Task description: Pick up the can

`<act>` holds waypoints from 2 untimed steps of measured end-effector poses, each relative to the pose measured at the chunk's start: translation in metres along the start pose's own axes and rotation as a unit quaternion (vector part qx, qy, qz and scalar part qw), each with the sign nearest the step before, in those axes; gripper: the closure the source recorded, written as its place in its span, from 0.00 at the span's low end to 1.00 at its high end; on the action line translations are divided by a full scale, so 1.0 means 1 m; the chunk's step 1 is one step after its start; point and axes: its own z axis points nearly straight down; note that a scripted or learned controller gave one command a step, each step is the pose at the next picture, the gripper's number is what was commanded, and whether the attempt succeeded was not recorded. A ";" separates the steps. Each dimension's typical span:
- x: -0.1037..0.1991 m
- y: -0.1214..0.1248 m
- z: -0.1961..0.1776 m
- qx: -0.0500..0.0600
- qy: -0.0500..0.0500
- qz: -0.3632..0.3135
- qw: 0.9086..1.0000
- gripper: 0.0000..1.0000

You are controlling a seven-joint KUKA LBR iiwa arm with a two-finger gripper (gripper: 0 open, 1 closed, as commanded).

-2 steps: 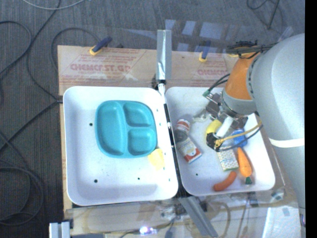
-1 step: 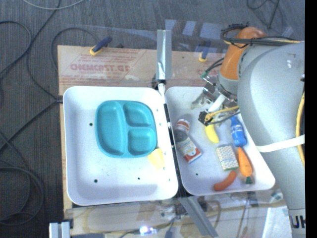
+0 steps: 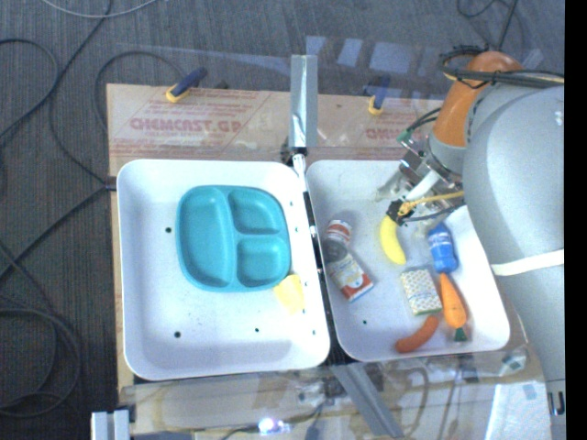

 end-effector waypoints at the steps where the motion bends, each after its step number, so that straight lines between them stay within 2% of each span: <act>1: 0.010 -0.070 0.002 -0.019 0.010 0.033 0.999 0.00; 2: 0.042 -0.056 0.000 -0.010 0.000 0.181 0.983 0.00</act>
